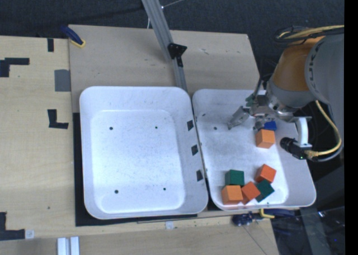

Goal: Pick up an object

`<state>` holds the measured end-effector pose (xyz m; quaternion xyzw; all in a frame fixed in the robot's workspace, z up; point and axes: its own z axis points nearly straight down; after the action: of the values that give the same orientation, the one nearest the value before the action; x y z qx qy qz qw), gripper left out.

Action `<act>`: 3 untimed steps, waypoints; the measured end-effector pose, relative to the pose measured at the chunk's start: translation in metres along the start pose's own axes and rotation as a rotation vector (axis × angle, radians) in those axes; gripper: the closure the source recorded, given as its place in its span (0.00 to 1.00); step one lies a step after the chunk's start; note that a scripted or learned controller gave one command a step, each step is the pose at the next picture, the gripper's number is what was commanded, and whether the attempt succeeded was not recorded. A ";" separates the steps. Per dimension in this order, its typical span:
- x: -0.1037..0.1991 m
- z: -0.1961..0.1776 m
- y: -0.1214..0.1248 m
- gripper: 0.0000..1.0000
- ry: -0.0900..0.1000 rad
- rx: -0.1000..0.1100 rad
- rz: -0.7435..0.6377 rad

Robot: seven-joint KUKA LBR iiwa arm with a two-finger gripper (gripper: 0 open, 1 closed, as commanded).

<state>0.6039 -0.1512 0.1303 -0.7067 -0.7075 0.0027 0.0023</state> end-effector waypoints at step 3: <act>0.000 -0.114 0.003 1.00 0.000 -0.011 -0.001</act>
<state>0.6073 -0.1510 0.2441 -0.7063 -0.7079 -0.0010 -0.0016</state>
